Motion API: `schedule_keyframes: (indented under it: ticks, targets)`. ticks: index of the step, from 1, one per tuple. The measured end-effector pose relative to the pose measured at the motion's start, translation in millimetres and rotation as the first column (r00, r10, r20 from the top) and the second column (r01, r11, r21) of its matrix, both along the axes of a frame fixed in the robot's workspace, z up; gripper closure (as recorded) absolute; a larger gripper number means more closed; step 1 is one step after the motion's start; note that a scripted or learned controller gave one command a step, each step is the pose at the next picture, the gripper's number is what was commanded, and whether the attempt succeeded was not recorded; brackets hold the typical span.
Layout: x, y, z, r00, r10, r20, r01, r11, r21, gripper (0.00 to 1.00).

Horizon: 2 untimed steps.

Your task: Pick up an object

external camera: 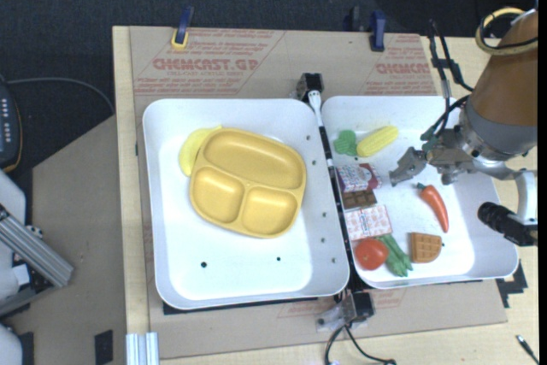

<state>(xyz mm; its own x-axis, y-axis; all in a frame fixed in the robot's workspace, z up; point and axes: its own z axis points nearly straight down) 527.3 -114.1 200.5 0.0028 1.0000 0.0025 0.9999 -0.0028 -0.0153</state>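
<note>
Over the right-hand shallow white bin (487, 256), the grey two-finger gripper (408, 169) hangs with its fingers spread and nothing between them. Just right of the fingers lies a red plastic chili pepper (435, 205). Left of the pepper are a yellow toy corn cob (377, 140), a green leafy toy piece (345, 143), two printed food cards (360, 199), a red toy tomato (370, 254) and a brown toy waffle (424, 247). Further left, the other white bin (162, 209) holds a yellow divided plastic plate (246, 181).

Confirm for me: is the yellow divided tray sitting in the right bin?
No, the yellow tray sits in the left bin.
</note>
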Motion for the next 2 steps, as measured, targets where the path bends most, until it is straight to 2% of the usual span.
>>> schedule_keyframes:
  ticks: [1,2]
  targets:
    - [3,0,8,1.0,0.003,0.015,-0.003,1.0,-0.002,0.0]
    - [8,-8,-45,1.0,0.002,0.009,-0.002,1.0,-0.001,0.0]
